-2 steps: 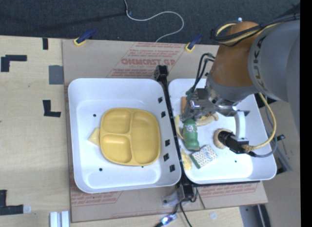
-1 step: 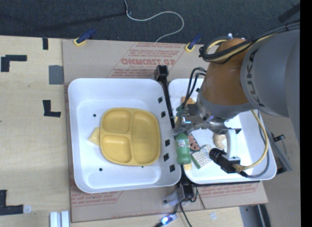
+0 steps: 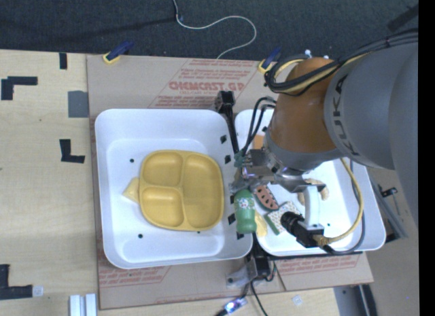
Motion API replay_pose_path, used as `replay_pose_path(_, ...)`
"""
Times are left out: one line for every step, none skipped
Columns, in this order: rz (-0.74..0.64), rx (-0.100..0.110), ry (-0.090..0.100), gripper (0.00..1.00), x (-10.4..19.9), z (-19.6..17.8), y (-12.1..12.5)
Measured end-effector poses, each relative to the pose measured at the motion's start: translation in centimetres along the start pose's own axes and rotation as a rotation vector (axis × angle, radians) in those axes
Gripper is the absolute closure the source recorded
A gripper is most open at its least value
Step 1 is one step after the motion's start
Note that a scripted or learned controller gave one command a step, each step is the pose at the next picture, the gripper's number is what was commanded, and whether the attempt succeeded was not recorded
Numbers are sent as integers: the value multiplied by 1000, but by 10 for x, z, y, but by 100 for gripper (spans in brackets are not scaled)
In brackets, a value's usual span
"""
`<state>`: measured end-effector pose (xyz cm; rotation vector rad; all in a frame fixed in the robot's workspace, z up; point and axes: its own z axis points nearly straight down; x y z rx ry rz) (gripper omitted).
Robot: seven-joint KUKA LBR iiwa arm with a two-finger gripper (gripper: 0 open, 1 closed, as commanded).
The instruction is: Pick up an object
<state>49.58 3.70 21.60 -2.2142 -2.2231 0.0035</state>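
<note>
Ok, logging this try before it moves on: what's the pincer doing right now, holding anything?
Pincer: cannot be told; it is low over the right bin, beside a green bottle.

The yellow divided plate (image 3: 182, 189) fills the left bin's (image 3: 109, 172) middle, its rim strips bare

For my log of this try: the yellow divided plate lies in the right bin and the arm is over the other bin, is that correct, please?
Not quite. The camera view shows the yellow divided plate lying in the left bin, while the arm is over the right bin, so the arm is indeed over the other bin.
</note>
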Motion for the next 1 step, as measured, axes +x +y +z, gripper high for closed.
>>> replay_pose_path(0, -2, -1, 100, 11, -7, -1)
